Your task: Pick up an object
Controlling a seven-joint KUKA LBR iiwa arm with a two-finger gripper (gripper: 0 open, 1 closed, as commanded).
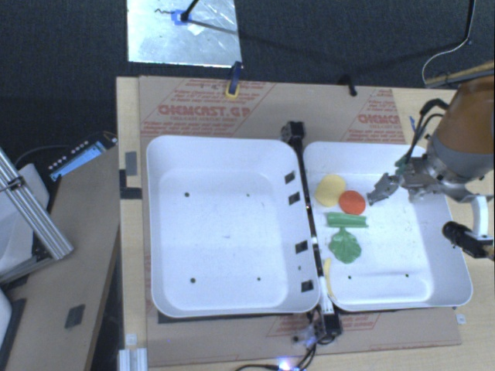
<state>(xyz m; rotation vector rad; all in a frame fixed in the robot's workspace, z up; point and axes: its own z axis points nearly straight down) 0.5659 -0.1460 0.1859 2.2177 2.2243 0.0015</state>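
Metal jaws (380, 191), gap state unclear, hover beside round orange ball (353, 202) in smooth right bin (445, 280).

The brown board (209, 103) under the bins reads "CHEMCAST GP" in red.

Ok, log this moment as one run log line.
hand above right bin, beside orange round piece | nothing seen held | yellow piece, green pieces lie nearby

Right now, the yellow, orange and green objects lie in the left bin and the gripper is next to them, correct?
Not quite. The camera view shows the yellow object, orange object and green objects in the right bin. The gripper is indeed next to them.
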